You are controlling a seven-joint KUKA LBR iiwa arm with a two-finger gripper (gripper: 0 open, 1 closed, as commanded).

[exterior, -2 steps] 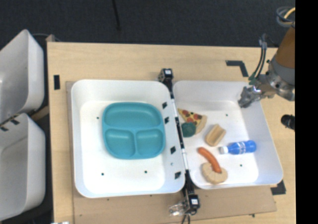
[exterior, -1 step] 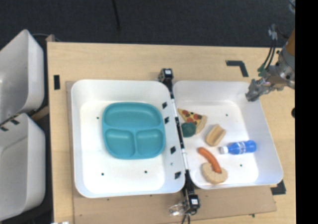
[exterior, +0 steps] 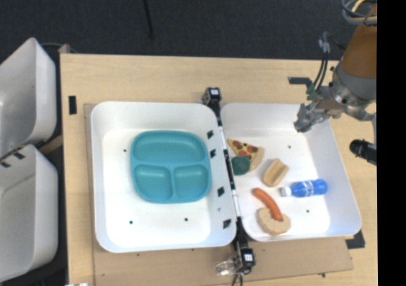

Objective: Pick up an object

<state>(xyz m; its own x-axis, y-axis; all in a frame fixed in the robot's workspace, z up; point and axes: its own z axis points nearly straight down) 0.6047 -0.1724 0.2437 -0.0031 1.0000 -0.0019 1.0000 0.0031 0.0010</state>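
Note:
The right bin [exterior: 330, 151] holds a pizza slice [exterior: 247, 151], a dark teal lump [exterior: 241, 165], a tan bun [exterior: 275, 172], a red sausage [exterior: 267, 203] lying on a beige bread piece [exterior: 273, 222], and a small blue bottle [exterior: 305, 188] on its side. My gripper [exterior: 305, 120] hangs over the bin's far right corner, above and to the right of all the items, with nothing seen between its fingers.
The left bin [exterior: 108, 215] holds a teal three-compartment plate [exterior: 170, 165]. A black clamp [exterior: 211, 95] sits at the far end of the divider between the bins. White boxes [exterior: 25, 151] stand off the bench at the left.

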